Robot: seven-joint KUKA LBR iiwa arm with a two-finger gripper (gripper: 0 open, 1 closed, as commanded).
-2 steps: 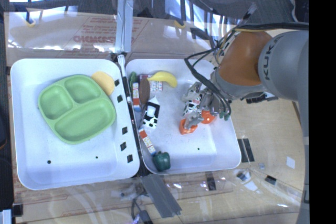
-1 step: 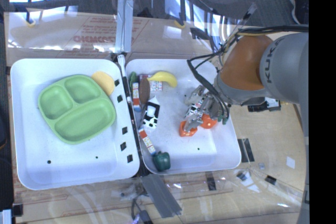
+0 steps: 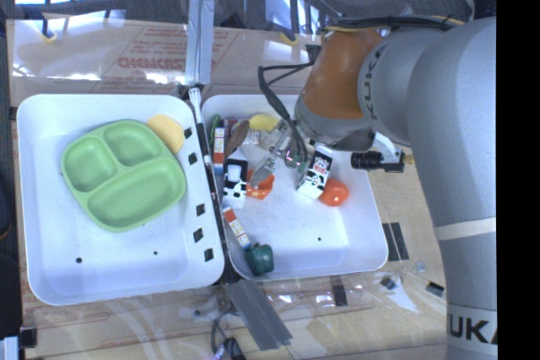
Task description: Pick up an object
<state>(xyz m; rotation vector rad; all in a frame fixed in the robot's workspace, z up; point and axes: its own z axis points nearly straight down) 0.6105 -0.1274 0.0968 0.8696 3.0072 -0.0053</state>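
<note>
Green is what you hit first at the near edge: a little dark green thing sits at about 7 o'clock in the right bin, with a thin red-and-white stick just up from it along the divider. Further in, the gripper is low over the middle of that bin with its metal fingers slightly apart and nothing between them that I can make out, and the orange piece lies right under the tips at roughly 7 o'clock from them, touching a black-and-white carton on its 9 o'clock side. I'd guess that's the target since it's nearest, while the second cow-print carton and the orange ball sit at 4 o'clock from the hand, and the far rim holds a yellow piece; the green divided plate with a yellow lump is off in the left bin.
</note>
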